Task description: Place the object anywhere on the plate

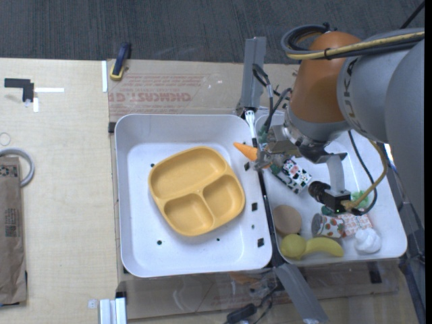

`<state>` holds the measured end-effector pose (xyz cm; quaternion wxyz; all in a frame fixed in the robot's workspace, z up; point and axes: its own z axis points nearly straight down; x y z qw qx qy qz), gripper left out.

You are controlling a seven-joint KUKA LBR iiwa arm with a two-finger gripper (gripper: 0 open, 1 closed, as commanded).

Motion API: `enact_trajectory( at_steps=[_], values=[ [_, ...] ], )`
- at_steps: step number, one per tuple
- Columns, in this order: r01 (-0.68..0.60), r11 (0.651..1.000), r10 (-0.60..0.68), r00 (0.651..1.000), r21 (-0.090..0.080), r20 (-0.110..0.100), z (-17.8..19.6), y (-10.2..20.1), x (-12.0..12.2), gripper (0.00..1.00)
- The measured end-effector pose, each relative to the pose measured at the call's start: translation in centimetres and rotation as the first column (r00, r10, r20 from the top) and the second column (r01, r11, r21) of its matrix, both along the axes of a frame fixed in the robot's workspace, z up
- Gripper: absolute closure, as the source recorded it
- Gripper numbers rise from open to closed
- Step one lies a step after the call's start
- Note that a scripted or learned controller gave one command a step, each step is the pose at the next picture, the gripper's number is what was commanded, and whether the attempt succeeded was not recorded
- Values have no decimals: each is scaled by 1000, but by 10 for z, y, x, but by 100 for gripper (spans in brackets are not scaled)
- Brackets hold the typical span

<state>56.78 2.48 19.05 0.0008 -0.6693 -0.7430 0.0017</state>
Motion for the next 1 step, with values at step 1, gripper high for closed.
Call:
enact_trajectory(
  at_steps=[1],
  values=[
    [0,1000,0,1000,0,0,0,0,0,0]
  ],
)
